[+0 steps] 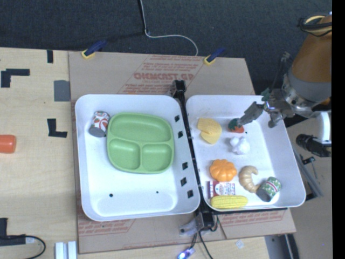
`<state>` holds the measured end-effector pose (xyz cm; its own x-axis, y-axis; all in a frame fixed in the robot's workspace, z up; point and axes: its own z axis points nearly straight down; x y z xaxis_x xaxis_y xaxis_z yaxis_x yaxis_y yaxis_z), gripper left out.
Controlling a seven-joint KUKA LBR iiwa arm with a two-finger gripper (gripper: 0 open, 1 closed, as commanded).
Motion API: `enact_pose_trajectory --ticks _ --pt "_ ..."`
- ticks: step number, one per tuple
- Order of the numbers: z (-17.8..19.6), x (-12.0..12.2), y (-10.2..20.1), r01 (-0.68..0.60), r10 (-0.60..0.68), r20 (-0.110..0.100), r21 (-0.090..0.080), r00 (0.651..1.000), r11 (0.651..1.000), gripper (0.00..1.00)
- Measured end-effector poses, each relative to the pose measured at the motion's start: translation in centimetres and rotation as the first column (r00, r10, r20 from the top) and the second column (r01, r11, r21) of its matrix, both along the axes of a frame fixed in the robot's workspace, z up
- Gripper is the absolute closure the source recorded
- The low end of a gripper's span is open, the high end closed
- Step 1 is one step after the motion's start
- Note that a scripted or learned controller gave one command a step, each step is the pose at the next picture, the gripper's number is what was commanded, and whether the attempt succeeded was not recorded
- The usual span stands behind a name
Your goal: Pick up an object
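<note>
My gripper hangs over the far right part of the right bin, fingers spread open with nothing between them. Its left fingertip is just beside a small red and green item. Also in this bin are a yellow piece, a white lump, an orange pumpkin, a croissant, a green can, a corn cob and a small red and white carton.
The left bin holds a green divided plate and a small can at its far left corner. An orange object lies on the bench at the far left. A black divider runs between the bins.
</note>
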<state>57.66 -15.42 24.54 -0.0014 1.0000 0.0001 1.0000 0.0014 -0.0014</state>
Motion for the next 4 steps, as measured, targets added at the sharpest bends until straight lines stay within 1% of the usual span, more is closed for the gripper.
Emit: enact_pose_trajectory --ticks 1,2,3,4 --pt "-9.7 2.9 0.2 -0.002 0.002 -0.007 0.001 1.000 1.000 0.00" --pt "-16.5 5.9 4.6 -0.004 0.004 -0.002 0.000 1.000 1.000 0.00" --pt "-15.1 5.9 4.3 -0.001 0.001 0.001 -0.001 1.000 1.000 1.00" --pt "-5.5 1.0 11.0 -0.006 0.006 0.006 0.003 1.000 1.000 1.00"
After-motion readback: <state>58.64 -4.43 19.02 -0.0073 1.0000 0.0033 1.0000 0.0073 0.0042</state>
